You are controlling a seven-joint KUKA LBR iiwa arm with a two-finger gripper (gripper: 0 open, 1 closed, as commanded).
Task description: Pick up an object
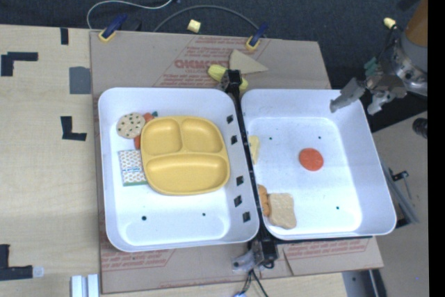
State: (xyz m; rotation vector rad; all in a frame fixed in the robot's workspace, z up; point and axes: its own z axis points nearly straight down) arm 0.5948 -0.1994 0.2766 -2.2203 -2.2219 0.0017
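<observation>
Bread slice [281, 210] at right bin [348, 226] near edge. Orange disc [311, 159] mid-bin, isolated: best target. Gripper [358, 95] spread above far-right rim, holding nothing; centre over disc, descend straight.

orange disc [311, 159] | flat | right bin [348, 123] middle

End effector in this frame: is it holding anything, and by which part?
Nothing is held. The end effector hovers at the right bin's upper right rim, apart from the orange disc.

Single fixed camera above the bench [42, 149], looking down at a slant, both white bins [111, 149] in frame
</observation>
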